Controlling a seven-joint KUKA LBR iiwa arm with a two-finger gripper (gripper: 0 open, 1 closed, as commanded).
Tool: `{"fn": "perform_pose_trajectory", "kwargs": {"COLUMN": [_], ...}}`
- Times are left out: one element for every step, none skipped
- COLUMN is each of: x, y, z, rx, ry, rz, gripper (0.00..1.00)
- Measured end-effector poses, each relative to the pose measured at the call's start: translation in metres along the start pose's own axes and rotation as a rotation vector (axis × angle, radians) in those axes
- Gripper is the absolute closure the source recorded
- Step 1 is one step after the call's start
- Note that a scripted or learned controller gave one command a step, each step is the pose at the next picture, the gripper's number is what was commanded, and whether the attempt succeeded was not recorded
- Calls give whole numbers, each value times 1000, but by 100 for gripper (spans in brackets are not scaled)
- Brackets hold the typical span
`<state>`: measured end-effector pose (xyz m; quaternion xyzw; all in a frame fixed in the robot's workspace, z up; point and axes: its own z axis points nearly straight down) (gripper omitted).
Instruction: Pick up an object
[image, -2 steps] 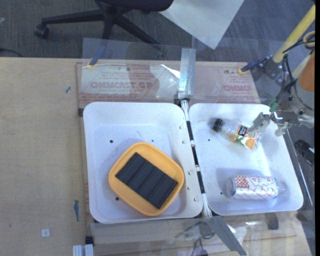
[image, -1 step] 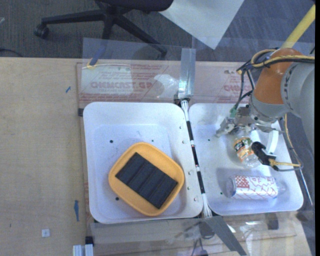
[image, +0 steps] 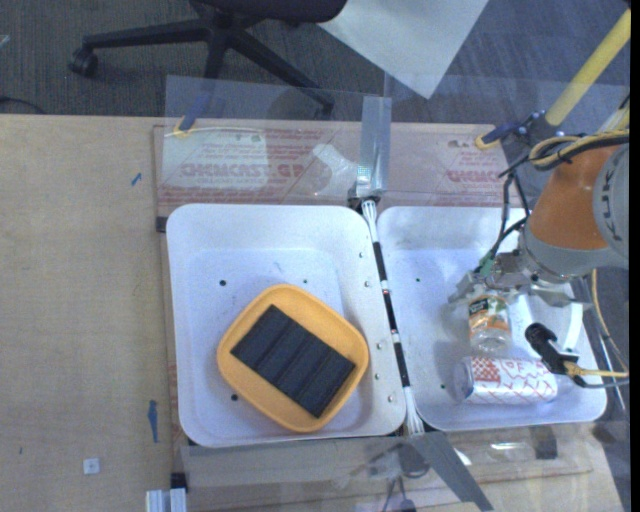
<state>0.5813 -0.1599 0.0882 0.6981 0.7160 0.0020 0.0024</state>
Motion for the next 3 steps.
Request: {"fn": "perform_pose_trajectory", "kwargs": {"x": [-1, 30, 83], "y": [1, -15, 33], "z": [-10, -2, -141], "rx": [-3, -3, 5], "ry": [-1, -1, 1], "rz": [3, -237, -259], "gripper": [100, 100, 100]}}
